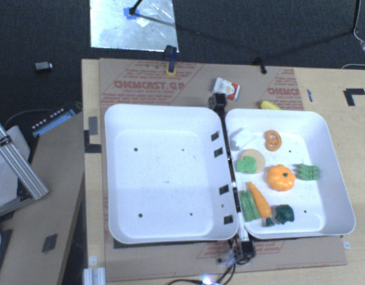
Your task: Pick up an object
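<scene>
The right white bin (pixel 331 159) holds several toy foods. An orange pumpkin (pixel 280 177) sits near its middle, with a small green leafy piece (pixel 307 171) to its right. A brown pretzel-like ring (pixel 273 139) lies toward the back, beside a white piece (pixel 242 138). A green broccoli on a tan disc (pixel 249 162) rests near the left wall. At the front lie an orange carrot (pixel 260 200), a green bean pod (pixel 246 206) and a dark green lump (pixel 283 214).
The left white bin (pixel 164 171) stands beside the right one, joined by black clips (pixel 224 189). A yellow item (pixel 269 105) and a small white-and-orange packet (pixel 225 88) lie on the cardboard behind the bins. A metal frame (pixel 16 165) stands at far left.
</scene>
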`<state>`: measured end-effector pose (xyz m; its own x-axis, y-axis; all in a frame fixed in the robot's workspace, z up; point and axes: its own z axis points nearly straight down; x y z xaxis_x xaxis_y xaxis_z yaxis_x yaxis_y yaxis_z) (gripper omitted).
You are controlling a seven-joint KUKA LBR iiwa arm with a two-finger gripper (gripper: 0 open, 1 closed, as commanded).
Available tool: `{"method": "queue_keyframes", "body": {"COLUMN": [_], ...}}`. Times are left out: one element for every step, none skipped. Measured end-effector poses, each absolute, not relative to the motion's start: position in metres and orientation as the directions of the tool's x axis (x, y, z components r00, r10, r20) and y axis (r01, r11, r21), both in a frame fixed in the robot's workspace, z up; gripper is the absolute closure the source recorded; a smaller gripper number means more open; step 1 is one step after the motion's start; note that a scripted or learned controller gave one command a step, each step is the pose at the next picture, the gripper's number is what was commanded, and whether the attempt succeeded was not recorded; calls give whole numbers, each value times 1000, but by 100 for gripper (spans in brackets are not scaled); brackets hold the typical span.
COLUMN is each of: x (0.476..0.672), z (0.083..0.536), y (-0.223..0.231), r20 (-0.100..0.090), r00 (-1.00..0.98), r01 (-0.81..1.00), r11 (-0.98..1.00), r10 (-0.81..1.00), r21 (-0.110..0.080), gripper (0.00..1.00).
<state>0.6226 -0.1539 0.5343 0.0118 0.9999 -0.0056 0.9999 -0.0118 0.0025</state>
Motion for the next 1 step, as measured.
{"method": "queue_keyframes", "body": {"x": [670], "z": [535], "y": [-171], "r20": [-3], "r00": [0], "r01": [1000], "r11": [0], "r10": [1000], "r21": [5], "gripper": [100]}}
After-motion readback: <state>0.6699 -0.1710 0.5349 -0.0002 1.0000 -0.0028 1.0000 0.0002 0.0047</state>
